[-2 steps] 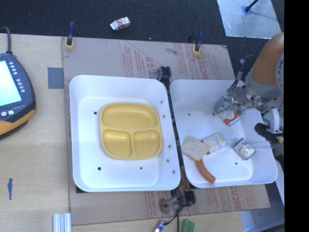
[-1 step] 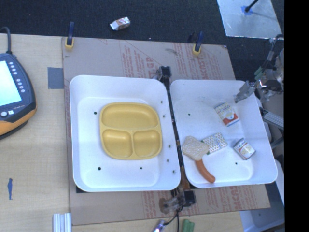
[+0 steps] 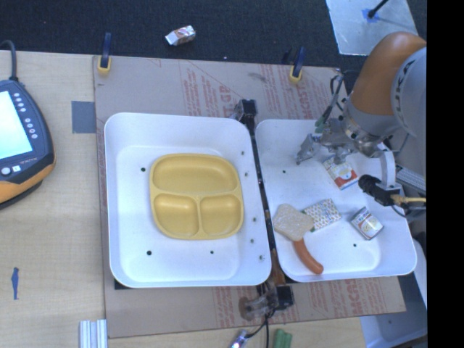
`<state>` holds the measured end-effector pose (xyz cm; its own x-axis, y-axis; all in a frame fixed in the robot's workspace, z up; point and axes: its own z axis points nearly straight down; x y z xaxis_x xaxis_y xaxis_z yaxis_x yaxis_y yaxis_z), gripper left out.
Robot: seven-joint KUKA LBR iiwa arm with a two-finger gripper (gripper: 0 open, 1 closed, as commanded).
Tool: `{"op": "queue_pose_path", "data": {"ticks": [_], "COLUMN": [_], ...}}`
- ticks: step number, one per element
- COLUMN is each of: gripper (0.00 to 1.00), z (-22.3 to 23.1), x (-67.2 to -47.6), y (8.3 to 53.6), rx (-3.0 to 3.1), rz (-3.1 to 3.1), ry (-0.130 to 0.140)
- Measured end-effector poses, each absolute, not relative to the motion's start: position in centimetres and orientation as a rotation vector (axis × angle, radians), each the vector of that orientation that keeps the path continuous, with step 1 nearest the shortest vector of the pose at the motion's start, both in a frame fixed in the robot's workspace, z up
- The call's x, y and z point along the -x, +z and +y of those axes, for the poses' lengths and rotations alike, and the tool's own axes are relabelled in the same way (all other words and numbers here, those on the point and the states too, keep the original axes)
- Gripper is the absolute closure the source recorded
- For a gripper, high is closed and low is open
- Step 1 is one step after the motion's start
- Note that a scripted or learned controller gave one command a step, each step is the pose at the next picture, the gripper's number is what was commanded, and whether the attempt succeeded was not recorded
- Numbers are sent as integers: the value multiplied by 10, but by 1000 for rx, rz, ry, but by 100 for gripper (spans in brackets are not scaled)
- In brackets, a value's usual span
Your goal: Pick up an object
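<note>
Still, the job looked hardly begun, because nothing was caught in the claw (image 3: 310, 151). The claw hung over the top part of the right bin (image 3: 279, 194), and its two thin fingers stood apart with only white bin floor between them. A small red and white packet (image 3: 341, 174) lay just beside the claw, a little below it and toward the arm. Lower down sat a checked packet (image 3: 322, 213), a tan sponge (image 3: 292, 222), an orange carrot toy (image 3: 308, 257) and a small silver box (image 3: 367, 223). Far off on the other side, the left bin (image 3: 123, 194) held a yellow tray (image 3: 196, 195) with three parts. There were faint red letters on the cardboard (image 3: 210, 85) under the bins, but they were too small to read. The picking up was all left to do.
</note>
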<state>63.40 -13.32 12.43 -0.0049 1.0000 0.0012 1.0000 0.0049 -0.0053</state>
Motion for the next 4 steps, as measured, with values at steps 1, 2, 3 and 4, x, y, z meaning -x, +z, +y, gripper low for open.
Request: {"op": "queue_pose_path", "data": {"ticks": [1, 2, 3, 4], "gripper": [0, 0, 0, 100], "z": [-174, -210, -212, -212], "x": [-657, -634, -607, -607], "y": [156, 91, 92, 102], "rx": [2219, 2216, 2215, 2213], "rz": [-2224, -2223, -2225, -2226], "ry": [1, 5, 5, 6]}}
